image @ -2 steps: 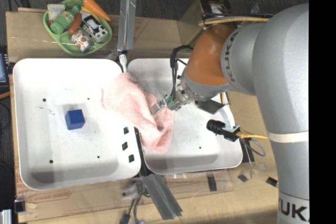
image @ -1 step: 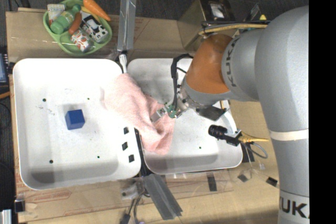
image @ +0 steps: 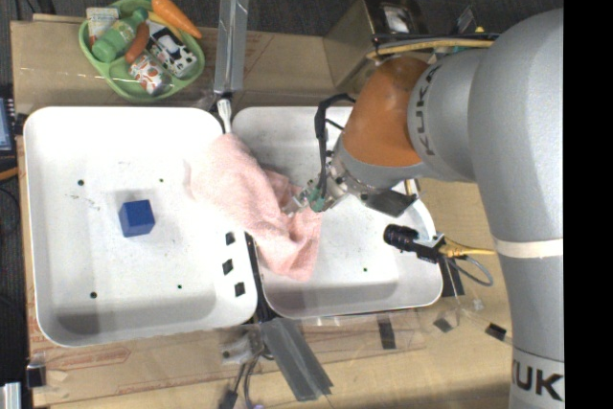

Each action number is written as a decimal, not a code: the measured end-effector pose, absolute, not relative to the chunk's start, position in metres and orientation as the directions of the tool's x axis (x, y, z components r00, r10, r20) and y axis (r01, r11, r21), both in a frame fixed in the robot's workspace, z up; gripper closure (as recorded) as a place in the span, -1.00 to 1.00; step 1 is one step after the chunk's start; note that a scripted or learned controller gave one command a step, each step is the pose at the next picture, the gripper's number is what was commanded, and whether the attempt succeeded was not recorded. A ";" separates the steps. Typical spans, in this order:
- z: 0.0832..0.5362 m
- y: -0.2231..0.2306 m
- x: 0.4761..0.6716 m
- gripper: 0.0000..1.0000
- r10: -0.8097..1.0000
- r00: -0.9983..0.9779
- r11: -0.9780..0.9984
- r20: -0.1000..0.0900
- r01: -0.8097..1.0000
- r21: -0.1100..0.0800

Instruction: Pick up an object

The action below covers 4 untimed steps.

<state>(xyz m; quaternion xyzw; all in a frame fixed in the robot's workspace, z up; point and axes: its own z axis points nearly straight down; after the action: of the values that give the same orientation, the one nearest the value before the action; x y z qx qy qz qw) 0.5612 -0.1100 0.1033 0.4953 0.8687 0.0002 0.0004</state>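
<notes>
End effector (image: 314, 197): at the pink towel (image: 257, 196); finger state cannot tell.
Grasp: pinch a raised fold, not flat cloth.
Lift: straight up, clearing the bin divider (image: 241, 256).

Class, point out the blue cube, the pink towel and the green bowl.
Blue cube (image: 137, 216), camera view, top face.
Pink towel (image: 241, 190), camera view, middle of the cloth.
Green bowl (image: 96, 62), camera view, left rim.
</notes>
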 end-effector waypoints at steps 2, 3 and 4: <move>0.260 -0.111 0.600 1.00 0.789 -0.614 0.614 -0.001 0.789 0.000; 0.260 -0.111 0.600 -1.00 0.789 -0.614 0.614 0.000 0.789 0.000; 0.116 -0.111 0.568 -1.00 0.667 -0.745 0.745 0.004 0.667 -0.003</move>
<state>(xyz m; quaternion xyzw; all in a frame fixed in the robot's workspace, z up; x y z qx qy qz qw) 0.5681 -0.1111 0.1159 0.3569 0.9341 -0.0005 -0.0023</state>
